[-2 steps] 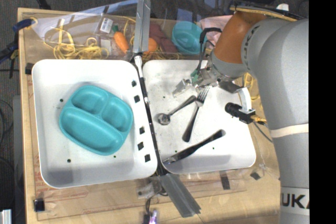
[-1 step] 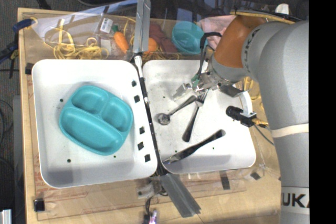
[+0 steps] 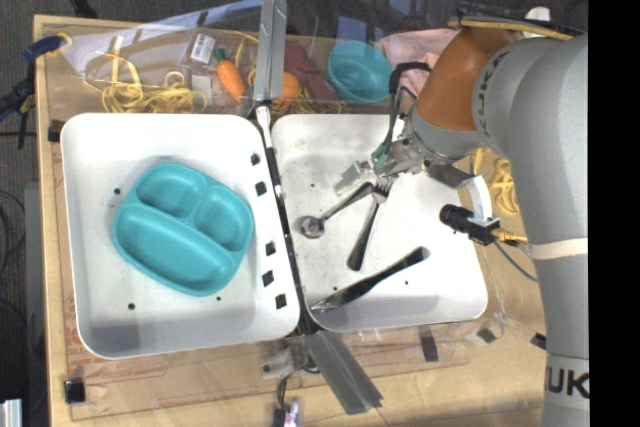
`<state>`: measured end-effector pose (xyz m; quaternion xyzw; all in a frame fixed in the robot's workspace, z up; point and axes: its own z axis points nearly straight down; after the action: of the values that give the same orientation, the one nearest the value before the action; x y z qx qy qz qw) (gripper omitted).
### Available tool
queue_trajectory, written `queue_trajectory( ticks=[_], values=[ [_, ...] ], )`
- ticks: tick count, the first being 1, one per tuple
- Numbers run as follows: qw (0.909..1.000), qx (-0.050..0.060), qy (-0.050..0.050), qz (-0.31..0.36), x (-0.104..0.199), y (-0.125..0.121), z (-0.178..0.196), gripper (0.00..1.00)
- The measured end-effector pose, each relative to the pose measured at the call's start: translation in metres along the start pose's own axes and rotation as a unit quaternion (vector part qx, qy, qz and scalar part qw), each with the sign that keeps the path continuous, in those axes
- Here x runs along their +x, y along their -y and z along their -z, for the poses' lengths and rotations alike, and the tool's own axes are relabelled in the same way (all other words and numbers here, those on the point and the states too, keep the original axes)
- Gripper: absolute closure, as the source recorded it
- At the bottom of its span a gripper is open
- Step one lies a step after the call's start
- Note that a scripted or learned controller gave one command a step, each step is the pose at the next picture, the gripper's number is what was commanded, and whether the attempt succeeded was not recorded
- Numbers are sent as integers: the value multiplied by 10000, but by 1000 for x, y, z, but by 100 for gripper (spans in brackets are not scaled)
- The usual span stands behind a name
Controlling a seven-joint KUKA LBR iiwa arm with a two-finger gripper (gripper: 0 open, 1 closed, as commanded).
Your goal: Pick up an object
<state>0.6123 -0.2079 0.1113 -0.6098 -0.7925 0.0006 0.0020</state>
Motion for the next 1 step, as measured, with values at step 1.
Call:
queue_trajectory(
  ticks=[1],
  values=[
    [10000, -4, 6, -57, 1, 2, -19, 0]
  ],
)
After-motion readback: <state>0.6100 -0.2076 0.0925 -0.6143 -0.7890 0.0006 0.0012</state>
